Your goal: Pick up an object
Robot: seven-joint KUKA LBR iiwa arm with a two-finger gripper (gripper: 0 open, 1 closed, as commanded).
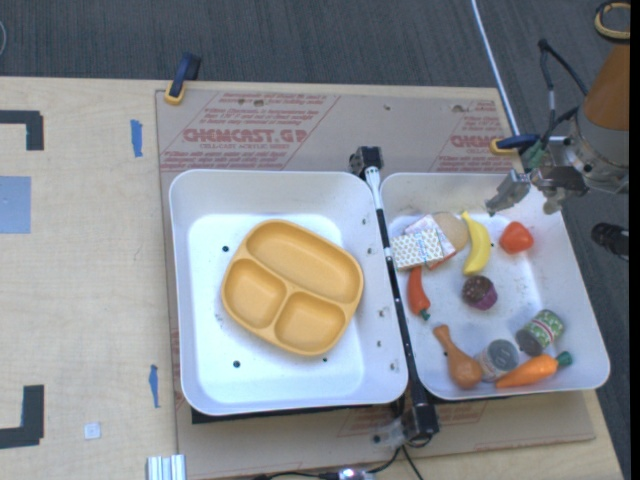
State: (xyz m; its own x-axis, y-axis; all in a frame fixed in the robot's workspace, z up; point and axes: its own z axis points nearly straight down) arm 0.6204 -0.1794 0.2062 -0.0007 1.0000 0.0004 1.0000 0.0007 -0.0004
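Red print on the brown board [300, 133] under both shallow white bins reads "CHEMCAST GP". The tool [530, 190] hovers with its two fingers apart and bare over the right bin's [590, 348] far edge, just beside the red plastic tomato [516, 237] and near the yellow toy banana [477, 244]. The left bin [200, 368] holds a yellow three-compartment plate [291, 286].

bench [80, 298]: light wood | brown board [300, 133] on it | 2 white bins: L [190, 268], R [585, 338] on board

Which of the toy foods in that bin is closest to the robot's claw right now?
The red tomato-like piece, just below the gripper at the right bin's far edge; the banana lies slightly farther left.
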